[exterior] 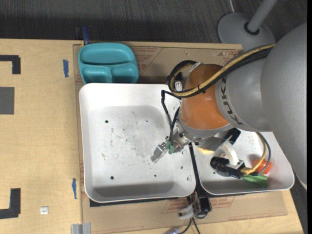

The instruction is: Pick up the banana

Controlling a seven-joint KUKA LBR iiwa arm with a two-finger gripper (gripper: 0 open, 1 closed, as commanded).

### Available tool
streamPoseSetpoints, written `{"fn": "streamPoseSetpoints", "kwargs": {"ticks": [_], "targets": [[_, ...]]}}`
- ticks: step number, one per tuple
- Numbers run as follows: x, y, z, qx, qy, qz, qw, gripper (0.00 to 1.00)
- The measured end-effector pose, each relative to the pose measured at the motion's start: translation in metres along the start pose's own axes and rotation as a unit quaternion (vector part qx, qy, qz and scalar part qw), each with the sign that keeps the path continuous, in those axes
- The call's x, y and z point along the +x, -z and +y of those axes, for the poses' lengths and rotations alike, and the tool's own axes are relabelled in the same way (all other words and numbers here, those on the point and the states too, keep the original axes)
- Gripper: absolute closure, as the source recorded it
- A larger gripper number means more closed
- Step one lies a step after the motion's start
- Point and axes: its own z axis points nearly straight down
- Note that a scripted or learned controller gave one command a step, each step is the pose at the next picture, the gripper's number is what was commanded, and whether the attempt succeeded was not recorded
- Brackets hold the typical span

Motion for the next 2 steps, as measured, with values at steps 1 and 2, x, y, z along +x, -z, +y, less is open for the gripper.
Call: {"fn": "streamPoseSetpoints", "kwargs": {"ticks": [1,2], "targets": [[0.022,-0.012,0.003,-0.002,0.031,0.002,0.9995,0.00],[0.092,-0.041,0.030,-0.001,0.031,0.003,0.9995,0.00]]}}
